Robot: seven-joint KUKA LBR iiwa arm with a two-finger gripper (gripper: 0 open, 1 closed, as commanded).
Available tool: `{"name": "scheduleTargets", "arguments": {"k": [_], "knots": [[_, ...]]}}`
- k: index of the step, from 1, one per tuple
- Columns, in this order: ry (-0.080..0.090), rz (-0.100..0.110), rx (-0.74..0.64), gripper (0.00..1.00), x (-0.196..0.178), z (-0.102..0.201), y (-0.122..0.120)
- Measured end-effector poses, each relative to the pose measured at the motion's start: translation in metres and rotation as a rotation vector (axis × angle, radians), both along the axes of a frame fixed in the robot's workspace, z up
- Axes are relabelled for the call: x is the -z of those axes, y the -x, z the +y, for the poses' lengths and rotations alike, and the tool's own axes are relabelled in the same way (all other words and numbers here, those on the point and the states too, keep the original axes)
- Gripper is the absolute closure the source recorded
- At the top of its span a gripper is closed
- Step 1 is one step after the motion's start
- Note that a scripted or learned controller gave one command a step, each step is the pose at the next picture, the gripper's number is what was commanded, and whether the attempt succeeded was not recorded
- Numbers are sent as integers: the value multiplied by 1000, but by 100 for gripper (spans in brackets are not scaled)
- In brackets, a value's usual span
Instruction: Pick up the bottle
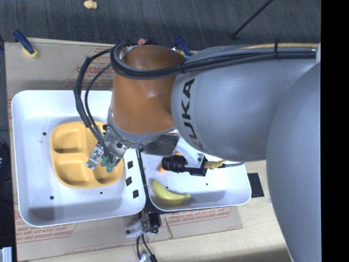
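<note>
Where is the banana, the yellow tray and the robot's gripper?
banana (pixel 169 194): camera view, on the middle of its curved body.
yellow tray (pixel 68 149): camera view, on the ridge between its compartments.
gripper (pixel 105 161): camera view, at its tip above the tray.

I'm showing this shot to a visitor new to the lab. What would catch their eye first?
The huge grey KUKA arm with its orange band fills the right and centre. Its claw hangs over a yellow divided tray in the left bin. A banana lies in the right bin.
</note>
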State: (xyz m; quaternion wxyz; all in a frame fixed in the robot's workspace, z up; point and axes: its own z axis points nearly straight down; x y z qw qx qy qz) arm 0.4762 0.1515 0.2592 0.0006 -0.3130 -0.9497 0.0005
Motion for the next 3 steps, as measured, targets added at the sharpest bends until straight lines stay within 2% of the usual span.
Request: {"name": "scheduleTargets", "arguments": {"k": [1,2,3], "knots": [[0,2,-174,100,-2,-45,0],[0,3,-351,100,99,-37,-16],[0,-1,-884,100,54,-92,-1]]}}
